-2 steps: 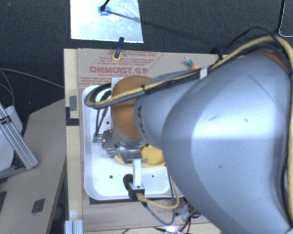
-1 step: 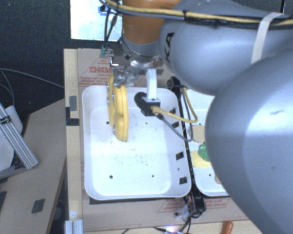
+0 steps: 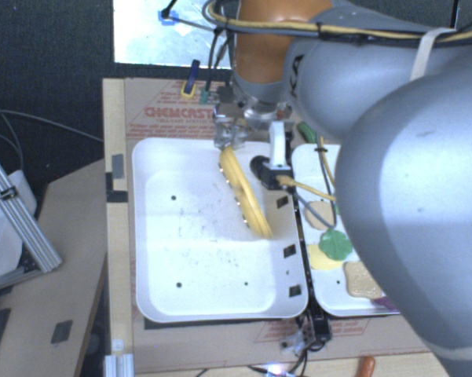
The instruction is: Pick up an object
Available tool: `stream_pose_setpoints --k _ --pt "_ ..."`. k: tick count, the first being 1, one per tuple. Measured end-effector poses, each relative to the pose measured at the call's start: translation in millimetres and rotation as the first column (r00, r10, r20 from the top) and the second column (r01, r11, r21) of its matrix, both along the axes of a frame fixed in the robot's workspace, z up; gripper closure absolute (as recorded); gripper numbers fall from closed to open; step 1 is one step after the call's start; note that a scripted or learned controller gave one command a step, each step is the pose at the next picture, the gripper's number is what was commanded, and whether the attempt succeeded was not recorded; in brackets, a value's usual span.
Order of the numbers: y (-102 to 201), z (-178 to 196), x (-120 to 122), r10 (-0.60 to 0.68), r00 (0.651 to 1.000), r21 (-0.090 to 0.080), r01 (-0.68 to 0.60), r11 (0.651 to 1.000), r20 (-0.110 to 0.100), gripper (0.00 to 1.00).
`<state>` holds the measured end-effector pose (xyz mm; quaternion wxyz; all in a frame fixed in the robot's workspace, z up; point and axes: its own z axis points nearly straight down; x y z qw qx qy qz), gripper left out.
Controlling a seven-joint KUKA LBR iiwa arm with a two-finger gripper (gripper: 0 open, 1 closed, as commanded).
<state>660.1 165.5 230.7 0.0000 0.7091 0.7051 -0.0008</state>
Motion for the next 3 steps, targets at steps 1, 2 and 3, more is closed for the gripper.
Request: stream_pose_setpoints --k 1,2,3 --pt "10 -12 6 0.011 1.000 0.005 -0.011 1.000 0.008 1.00" --pt "27 262 5 0.012 1.000 0.007 -0.012 1.000 0.022 1.00" --pt "72 179 -4 0.013 1.000 0.002 -0.013 1.000 -0.003 1.00"
